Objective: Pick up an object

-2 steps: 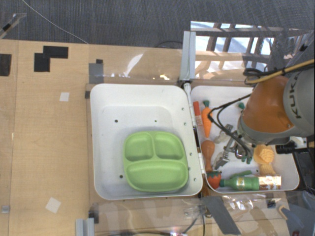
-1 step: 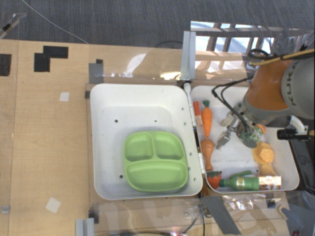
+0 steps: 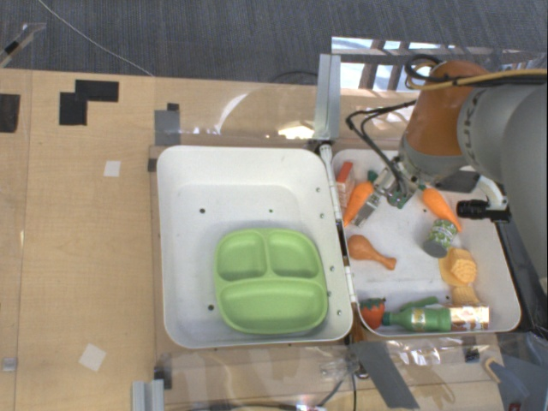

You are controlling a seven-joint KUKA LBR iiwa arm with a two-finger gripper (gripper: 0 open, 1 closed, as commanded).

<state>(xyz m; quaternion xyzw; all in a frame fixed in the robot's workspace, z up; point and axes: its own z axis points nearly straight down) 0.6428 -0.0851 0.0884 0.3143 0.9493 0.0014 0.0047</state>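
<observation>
1 green bottle [image 3: 417,318] — white label [image 3: 469,317], writing unreadable.

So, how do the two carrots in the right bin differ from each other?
The left carrot lies beside the gripper, near the wall between the bins; the right carrot lies nearer the far side. The left carrot slants down to the left, the right carrot down to the right. Both are orange toy carrots in the right bin.
</observation>
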